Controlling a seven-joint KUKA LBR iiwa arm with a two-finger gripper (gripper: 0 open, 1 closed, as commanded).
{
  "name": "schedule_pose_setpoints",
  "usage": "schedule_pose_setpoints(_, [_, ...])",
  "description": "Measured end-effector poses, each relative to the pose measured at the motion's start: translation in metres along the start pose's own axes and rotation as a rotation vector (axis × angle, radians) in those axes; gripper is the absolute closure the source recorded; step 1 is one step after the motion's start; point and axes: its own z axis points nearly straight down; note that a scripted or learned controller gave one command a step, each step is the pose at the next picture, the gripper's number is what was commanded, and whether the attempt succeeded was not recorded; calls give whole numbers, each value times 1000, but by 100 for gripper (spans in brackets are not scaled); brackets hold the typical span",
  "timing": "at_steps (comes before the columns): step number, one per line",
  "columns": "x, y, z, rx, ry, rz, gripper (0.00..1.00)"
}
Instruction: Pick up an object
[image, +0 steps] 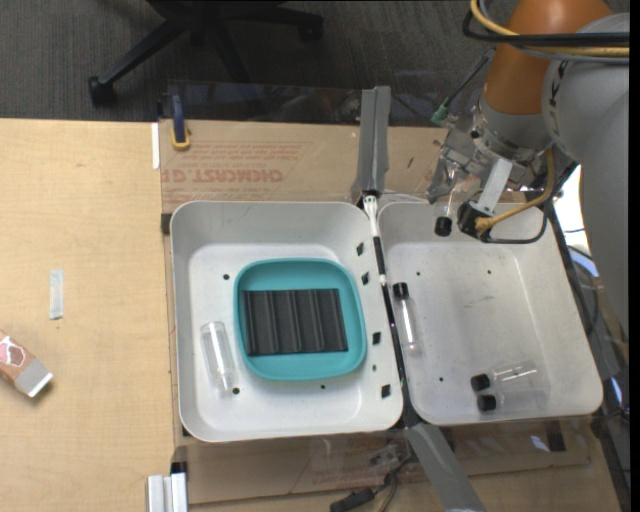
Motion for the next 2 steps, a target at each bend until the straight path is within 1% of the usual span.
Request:
schedule_pose_setpoints(1, [1, -1, 1, 0, 0, 22, 100])
schedule_pose_setpoints(2, [8, -5, -1, 1, -1, 26, 100])
